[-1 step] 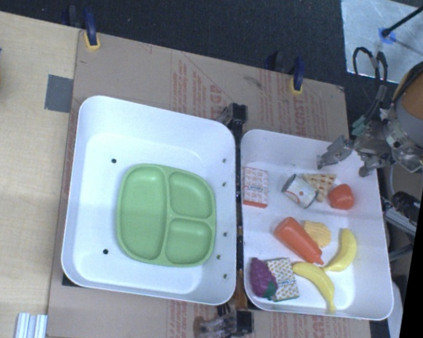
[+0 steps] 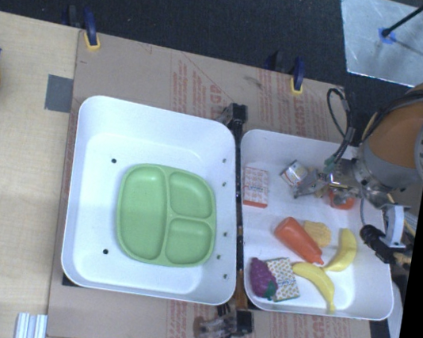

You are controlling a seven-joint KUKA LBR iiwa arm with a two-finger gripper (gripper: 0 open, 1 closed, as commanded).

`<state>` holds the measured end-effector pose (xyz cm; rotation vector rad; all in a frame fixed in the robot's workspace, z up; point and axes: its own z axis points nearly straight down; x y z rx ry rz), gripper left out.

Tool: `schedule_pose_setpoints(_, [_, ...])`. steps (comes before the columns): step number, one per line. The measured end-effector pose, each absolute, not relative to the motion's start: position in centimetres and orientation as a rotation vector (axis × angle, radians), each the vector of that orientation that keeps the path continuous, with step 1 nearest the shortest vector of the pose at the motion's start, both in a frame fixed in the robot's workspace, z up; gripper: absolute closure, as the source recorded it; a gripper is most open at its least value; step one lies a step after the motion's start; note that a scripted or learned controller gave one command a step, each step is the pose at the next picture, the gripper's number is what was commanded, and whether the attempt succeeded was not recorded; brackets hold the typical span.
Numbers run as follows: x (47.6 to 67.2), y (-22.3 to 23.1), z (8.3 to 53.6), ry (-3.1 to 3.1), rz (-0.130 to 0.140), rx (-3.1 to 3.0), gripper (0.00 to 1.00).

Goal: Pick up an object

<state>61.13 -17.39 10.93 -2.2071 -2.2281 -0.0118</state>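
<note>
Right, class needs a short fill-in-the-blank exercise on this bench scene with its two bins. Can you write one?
1. The green divided plate lies in the ____ bin of the camera view.
2. The carrot is coloured ____.
3. The two bananas lie in the bin on the ____.
4. The gripper hangs over the ____ bin.

Missing words: left; orange; right; right

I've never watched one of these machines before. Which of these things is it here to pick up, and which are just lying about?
For the job, all in the right bin:
gripper
carrot
two bananas
grapes
small card

Just lying about:
green divided plate in the left bin
clamps on the bench's far edge
</note>
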Motion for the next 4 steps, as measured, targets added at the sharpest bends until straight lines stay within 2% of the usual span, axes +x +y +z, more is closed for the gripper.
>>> schedule_pose_setpoints(1, [64.8,-18.3,9.9,-2.228,-0.006,-2.215,0.0])
schedule_pose_setpoints(2, [65.7,-21.2,20.5,-2.226,0.0,-2.219,0.0])
schedule_pose_setpoints(3, [59.8,-20.1,16.2,-2.226,0.006,-2.213,0.0])
schedule_pose_setpoints(4, [65.9,-17.7,9.6,-2.233,-0.005,-2.217,0.0])
